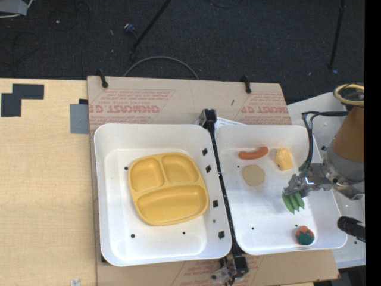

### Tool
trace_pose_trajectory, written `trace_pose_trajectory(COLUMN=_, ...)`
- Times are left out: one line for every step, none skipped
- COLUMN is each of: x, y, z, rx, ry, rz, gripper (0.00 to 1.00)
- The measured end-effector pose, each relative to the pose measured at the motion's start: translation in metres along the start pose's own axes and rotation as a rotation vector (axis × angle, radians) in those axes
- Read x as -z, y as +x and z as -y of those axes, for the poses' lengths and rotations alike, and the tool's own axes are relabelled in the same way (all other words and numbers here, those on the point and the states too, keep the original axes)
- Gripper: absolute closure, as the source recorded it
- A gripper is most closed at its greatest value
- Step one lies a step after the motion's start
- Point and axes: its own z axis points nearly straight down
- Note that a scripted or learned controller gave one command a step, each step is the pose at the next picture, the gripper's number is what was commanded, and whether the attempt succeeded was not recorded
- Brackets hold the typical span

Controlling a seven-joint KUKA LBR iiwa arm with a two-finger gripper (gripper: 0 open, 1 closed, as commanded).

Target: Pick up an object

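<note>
Gripper [296, 189] over green toy [293, 202], R bin [238, 219], long axis near-vertical

Two white bins [113, 159], one yellow plate [168, 188], five small food toys [253, 175].

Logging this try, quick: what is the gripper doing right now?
Gripper: low over the green toy in the right bin; open or closed cannot be told.

Arm [351, 142] reaches in from right, tool [296, 189] low, pointing left.
</note>
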Motion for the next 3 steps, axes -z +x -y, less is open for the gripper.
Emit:
trace_pose_trajectory(x=0.057, y=-0.005, z=-0.010, rx=0.000, ry=0.000, rz=0.001, gripper=1.00)
trace_pose_trajectory(x=0.100, y=-0.005, z=-0.010, rx=0.000, ry=0.001, rz=0.000, gripper=1.00)
trace_pose_trajectory(x=0.084, y=0.049, z=-0.017, rx=0.003, ry=0.006, rz=-0.003, gripper=1.00)
